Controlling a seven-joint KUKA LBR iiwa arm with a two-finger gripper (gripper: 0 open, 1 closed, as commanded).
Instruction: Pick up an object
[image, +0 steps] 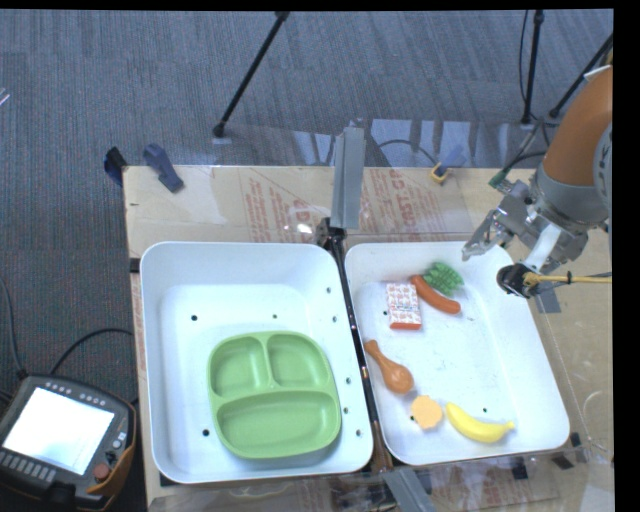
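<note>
The right bin (520, 350) holds several toy foods: a red and white packet (403, 305), an orange carrot (438, 294) with a green leafy top (443, 274), an orange drumstick-shaped piece (390, 368), a small orange slice (427, 412) and a yellow banana (478, 424). My gripper (496, 262) hangs over the bin's far right corner, to the right of the carrot and apart from it. It is open, with nothing between its fingers.
A green divided plate (275, 392) lies in the left bin (165, 300). A grey post (347, 180) stands behind the bins where they meet. A tablet-like pendant (60, 432) sits at the lower left, off the bench.
</note>
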